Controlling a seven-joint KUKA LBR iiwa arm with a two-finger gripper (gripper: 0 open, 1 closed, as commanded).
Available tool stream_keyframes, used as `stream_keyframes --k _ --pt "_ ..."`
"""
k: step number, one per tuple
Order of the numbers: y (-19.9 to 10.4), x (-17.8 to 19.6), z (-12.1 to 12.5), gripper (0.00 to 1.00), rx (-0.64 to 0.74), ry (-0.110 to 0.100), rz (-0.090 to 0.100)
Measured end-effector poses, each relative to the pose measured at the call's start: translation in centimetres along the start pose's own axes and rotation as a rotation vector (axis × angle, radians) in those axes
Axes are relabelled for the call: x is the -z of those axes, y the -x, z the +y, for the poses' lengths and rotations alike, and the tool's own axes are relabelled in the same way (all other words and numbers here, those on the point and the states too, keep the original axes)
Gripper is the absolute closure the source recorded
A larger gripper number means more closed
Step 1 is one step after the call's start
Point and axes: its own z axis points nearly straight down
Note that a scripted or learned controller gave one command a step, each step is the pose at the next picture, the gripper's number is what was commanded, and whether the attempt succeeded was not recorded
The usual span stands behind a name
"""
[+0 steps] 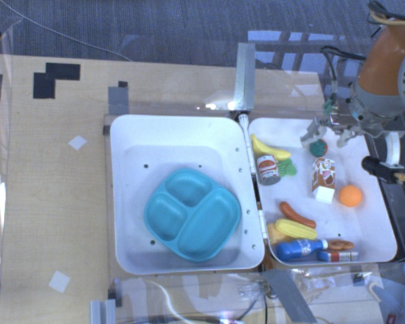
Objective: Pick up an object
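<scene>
The gripper [329, 133], fingers spread apart, hovers at twelve o'clock of the right bin [385, 201], above one teal ball [317, 148]; one orange [350, 196], one can [268, 169].

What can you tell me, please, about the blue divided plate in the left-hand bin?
The blue divided plate is a rounded, teal-blue tray that looks like smooth plastic, moulded into three compartments: two smaller ones and a larger one. It lies flat and right way up on the floor of the left white bin, turned at an angle to the bin's sides, toward its near half. Nothing rests in it.
</scene>
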Motion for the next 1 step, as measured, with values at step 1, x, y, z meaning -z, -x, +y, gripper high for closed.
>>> stream_keyframes --k 1 --pt "1.61 -8.83 1.10 0.00 0.025 0.004 -0.001"
